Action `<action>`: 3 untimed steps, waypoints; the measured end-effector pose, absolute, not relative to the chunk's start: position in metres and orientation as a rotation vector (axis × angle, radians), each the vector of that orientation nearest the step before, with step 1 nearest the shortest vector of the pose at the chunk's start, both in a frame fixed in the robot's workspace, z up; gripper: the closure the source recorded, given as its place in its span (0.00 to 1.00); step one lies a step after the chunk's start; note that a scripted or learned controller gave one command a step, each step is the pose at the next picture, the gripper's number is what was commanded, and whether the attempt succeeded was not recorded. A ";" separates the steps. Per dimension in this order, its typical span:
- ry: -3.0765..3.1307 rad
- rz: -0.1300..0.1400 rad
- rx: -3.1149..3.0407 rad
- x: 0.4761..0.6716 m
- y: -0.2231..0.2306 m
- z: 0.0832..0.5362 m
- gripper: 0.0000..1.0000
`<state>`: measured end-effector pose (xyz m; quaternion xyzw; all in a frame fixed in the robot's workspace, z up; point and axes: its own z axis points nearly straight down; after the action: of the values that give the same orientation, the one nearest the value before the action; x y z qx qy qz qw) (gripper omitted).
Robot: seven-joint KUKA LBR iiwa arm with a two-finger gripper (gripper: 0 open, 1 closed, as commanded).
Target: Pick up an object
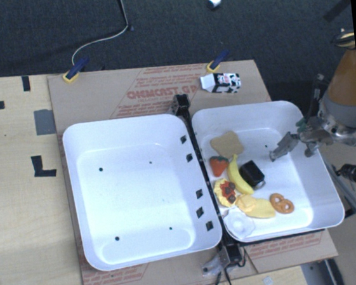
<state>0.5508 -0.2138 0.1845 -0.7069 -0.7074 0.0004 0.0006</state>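
- You have the arm (345,97) coming in from the right, its orange band above the right bin's (319,173) right wall.
- Your gripper (295,144) sits over the right part of that bin, towards its far side. One grey finger (282,146) slants out to the left over the white floor, and a second, shorter one (310,149) hangs just to its right. They stand apart, and nothing lies between them, so the claw is spread and holds nothing.
- The objects you could pick are bunched along the left side of the right bin, well apart from the gripper.
- Farthest from you in that bunch is a flat tan piece (227,143) shaped like a slice of toast.
- Just nearer lies a small red item (218,165), touching the banana (237,176), which runs from far to near.
- A black block (252,173) rests just beside the banana on its right; it is the closest thing to the gripper.
- Left of the banana you see a yellow piece with red spots (226,192). What it is cannot be made out.
- Nearer still lies a pale yellow lump (257,207), with a pretzel (281,203) just to its right.
- A whitish item (241,226) sits by the bin's near left corner, hard to tell from the floor.
- The left bin (80,182) stands beside the right one, their walls meeting in the middle.
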 end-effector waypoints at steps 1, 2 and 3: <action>-2.218 0.005 -2.217 0.501 -0.180 0.080 0.00; -2.223 0.001 -2.222 0.504 -0.182 0.095 1.00; -2.221 0.001 -2.220 0.501 -0.185 0.106 1.00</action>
<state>0.5009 -0.1851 0.1063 -0.7069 -0.7074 0.0002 0.0005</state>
